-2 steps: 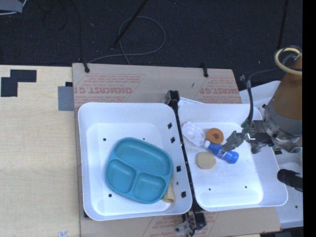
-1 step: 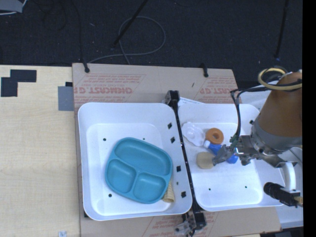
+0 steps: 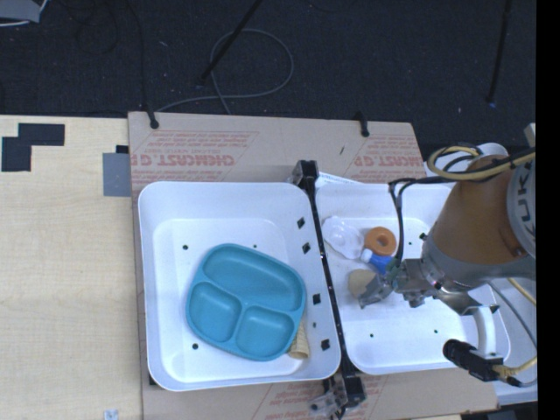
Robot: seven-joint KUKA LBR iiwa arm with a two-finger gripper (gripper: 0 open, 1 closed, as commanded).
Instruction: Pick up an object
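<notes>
Pincer (image 3: pixel 374 292) low in right white bin (image 3: pixel 411 357), centre-right of frame; you cannot tell its state. It hangs beside beige rounded lump (image 3: pixel 360 280), likely target; orange ring-shaped piece (image 3: pixel 381 239) above.

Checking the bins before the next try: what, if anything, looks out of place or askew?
A tan, cone-like object sits wedged under the edge of the blue three-compartment plastic plate in the left white bin, mostly hidden. The plate itself lies skewed to the bin's walls. Nothing looks spilled or damaged.
</notes>
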